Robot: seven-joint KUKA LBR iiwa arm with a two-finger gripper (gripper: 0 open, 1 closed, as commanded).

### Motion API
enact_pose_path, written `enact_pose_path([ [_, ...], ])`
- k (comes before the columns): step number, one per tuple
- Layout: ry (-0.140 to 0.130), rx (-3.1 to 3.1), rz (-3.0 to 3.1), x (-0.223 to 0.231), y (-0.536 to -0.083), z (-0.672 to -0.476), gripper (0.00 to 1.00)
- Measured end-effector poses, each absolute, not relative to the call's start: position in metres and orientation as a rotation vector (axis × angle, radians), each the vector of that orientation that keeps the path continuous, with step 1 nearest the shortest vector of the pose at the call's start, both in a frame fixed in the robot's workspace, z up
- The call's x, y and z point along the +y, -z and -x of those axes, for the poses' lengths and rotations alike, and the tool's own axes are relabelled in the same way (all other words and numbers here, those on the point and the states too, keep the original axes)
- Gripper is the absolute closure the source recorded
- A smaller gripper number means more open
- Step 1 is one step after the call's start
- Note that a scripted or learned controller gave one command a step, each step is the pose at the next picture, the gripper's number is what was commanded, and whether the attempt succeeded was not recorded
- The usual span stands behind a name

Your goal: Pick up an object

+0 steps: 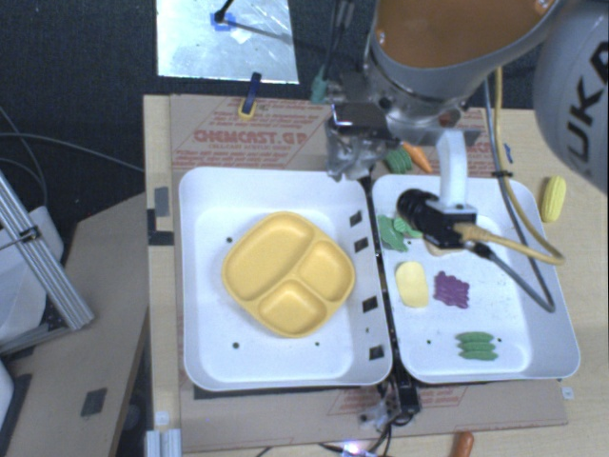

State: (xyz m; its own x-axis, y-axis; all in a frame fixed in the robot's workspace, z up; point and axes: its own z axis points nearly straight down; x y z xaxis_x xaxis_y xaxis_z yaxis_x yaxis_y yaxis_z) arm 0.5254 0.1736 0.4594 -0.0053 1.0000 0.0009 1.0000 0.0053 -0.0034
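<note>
The arm [447,27] is a broad cylinder with an orange band above a grey metal wrist; beside the band its pale grey casing [576,84] bears large dark letters. Below the wrist hang a white bracket [453,171] and a black module [430,215]; yellow and grey cables [519,246] trail from the module.

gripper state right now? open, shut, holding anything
gripper: cannot be told; it sits at the far edge of the bins, above the divider between the left bin and right bin.

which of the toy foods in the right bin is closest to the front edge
The green bean pods. They lie nearest the front rim, below the purple grapes and pale yellow piece.
</note>
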Motion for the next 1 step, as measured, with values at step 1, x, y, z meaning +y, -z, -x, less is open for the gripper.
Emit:
enact_pose_path([
  [1,-0.008,-2.207,2.237,0.0354,-0.4013,-0.5127,1.00],
])
